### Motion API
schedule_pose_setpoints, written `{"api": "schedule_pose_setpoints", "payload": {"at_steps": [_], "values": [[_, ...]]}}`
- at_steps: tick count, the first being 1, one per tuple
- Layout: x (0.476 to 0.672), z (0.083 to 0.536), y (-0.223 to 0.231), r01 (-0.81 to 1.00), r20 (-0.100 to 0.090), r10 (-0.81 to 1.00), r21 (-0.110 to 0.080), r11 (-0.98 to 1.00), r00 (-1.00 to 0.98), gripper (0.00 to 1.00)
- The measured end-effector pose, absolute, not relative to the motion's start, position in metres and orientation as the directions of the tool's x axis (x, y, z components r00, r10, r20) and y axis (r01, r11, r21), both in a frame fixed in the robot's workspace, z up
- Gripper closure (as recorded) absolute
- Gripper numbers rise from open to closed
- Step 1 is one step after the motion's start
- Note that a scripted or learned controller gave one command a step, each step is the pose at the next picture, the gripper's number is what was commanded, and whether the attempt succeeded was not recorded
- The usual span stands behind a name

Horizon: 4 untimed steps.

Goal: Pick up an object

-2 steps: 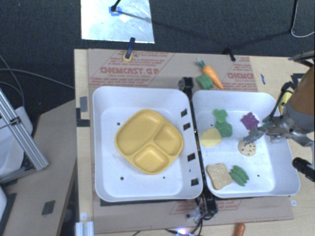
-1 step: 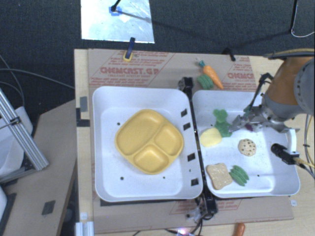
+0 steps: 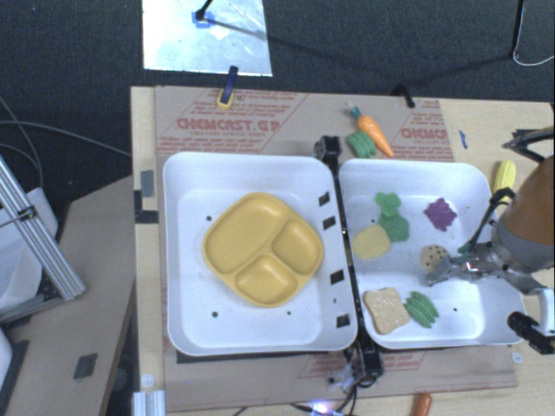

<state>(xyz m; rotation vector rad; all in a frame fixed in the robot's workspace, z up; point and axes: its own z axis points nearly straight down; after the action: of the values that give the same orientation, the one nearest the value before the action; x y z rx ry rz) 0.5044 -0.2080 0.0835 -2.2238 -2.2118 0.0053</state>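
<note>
Cookie (image 3: pixel 434 256) sits touching your gripper (image 3: pixel 440 272); can't tell if it's open, holding nothing visible. You could nudge it away.

Even overhead light, soft faint shadows; glare on foil sheet (image 3: pixel 206 22); slightly soft focus overall.

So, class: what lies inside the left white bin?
The left bin holds one yellow divided tray with three compartments, nothing in them. The tray covers the bin floor under it, so anything beneath cannot be seen.
</note>
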Motion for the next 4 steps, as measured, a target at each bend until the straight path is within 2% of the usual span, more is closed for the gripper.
{"api": "schedule_pose_setpoints", "payload": {"at_steps": [1, 2, 3, 4], "values": [[0.579, 0.085, -0.180, 1.000, -0.001, 1.000, 0.008, 0.009, -0.009, 0.00], [0.481, 0.084, -0.209, 1.000, 0.001, 1.000, -0.006, -0.006, 0.006, 0.00], [0.573, 0.139, -0.132, 1.000, -0.001, 1.000, 0.012, 0.014, -0.014, 0.00], [0.482, 0.082, -0.191, 1.000, 0.002, 1.000, -0.006, -0.005, 0.005, 0.00]]}}
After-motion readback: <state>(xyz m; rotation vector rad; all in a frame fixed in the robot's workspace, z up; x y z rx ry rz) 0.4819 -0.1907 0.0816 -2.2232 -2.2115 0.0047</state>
